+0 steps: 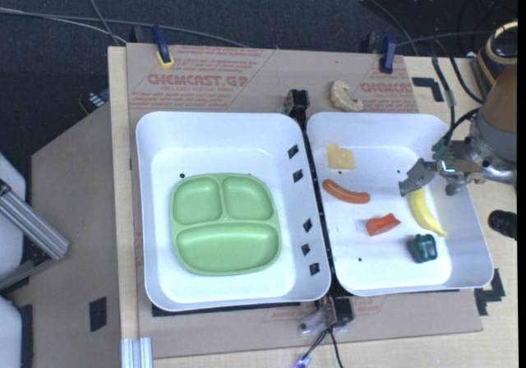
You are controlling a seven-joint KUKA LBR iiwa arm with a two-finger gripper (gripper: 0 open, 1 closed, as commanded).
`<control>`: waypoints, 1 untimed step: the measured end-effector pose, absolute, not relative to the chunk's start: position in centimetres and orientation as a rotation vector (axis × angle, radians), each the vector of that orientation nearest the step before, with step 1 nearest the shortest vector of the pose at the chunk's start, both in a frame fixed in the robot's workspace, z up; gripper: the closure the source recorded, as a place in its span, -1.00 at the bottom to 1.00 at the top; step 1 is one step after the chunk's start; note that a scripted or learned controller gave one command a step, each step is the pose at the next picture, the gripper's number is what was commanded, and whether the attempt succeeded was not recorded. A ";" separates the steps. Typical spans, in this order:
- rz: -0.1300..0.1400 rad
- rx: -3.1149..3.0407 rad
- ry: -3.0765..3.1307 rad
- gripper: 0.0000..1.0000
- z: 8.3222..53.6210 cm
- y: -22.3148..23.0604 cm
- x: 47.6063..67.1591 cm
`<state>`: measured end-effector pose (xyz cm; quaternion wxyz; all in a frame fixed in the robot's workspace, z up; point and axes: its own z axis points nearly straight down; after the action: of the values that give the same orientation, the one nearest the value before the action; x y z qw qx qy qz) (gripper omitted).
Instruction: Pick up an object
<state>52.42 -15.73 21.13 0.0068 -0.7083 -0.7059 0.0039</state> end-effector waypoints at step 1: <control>0.000 -2.220 -2.221 -1.00 21.8 -15.7 52.7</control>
<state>52.72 -15.68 21.84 0.0009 -0.7070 -0.7073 0.0000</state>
